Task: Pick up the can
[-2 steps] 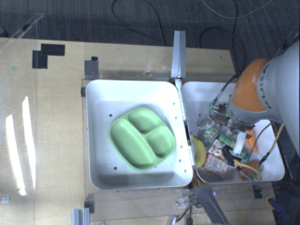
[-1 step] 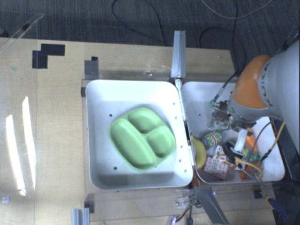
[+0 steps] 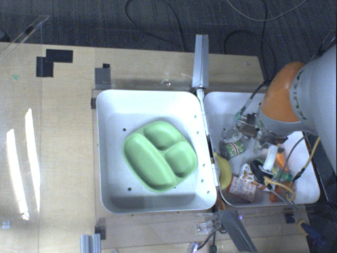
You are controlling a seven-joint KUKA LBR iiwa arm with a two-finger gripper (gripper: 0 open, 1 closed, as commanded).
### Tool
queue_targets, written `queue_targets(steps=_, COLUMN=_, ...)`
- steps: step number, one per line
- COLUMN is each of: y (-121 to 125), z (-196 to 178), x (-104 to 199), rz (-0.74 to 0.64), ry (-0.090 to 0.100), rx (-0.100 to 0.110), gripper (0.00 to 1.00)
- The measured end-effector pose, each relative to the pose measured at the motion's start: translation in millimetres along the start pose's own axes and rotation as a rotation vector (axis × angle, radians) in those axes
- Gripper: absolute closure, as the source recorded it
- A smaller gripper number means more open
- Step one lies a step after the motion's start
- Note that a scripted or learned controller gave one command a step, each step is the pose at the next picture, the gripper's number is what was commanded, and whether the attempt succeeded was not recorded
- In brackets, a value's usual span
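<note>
tool (image 3: 247,126) mostly hidden under wrist, grip state unreadable | can (image 3: 232,148) just below-left of tool, green label illegible

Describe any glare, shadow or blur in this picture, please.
In the camera view, white glare streaks cross the bench at left; the green divided plate is sharp, casting soft shadow in the left bin; the can looks small and slightly blurred.
</note>
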State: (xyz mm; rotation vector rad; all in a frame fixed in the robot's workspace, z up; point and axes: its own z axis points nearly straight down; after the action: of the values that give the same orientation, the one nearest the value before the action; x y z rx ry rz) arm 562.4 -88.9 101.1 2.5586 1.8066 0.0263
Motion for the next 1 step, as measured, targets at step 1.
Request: queue_targets(steps=1, y=-3.6, z=12.0, x=-12.9, rz=-0.072, ry=-0.003, rx=0.007, gripper=0.00)
